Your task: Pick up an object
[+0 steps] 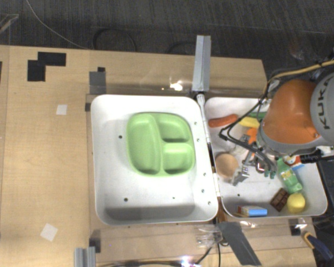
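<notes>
Your gripper (250, 166) is low inside the right bin (317, 207), just beside the tan egg-shaped object (226, 164), which I judge to be the nearest thing to pick. I cannot tell how the gripper is set, because the orange wrist and the cables cover it from above.

The risk here is the crowding. The egg shape is smooth and round, so it can roll away if the contact is not centred. It also lies near the bin wall on the left side, so there is little room there. A small green bottle (290, 179) is very near to the gripper on the other side, and you could knock it or take it by mistake.

Farther in the same bin you see a yellow lemon-like ball (296, 202), a dark brown block (279, 199), a flat blue and white stick (253, 211) and an orange carrot shape (222, 120). The left bin (108, 204) carries a green divided tray (158, 143), glossy plastic with rounded corners.
</notes>
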Controlling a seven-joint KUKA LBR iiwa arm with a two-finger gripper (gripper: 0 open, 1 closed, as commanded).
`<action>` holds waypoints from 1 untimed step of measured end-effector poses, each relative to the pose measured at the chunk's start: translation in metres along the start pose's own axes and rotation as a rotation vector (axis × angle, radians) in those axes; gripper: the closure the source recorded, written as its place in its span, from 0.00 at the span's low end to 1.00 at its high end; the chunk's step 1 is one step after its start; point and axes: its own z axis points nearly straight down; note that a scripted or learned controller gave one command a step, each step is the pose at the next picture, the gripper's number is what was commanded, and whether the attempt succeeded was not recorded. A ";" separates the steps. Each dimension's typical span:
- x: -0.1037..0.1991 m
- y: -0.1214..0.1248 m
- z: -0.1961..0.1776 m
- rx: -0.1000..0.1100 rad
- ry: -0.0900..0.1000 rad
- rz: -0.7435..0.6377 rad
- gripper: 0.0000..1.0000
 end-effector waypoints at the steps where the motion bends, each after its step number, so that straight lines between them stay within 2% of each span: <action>1: -0.095 0.024 0.004 0.002 0.016 0.007 0.00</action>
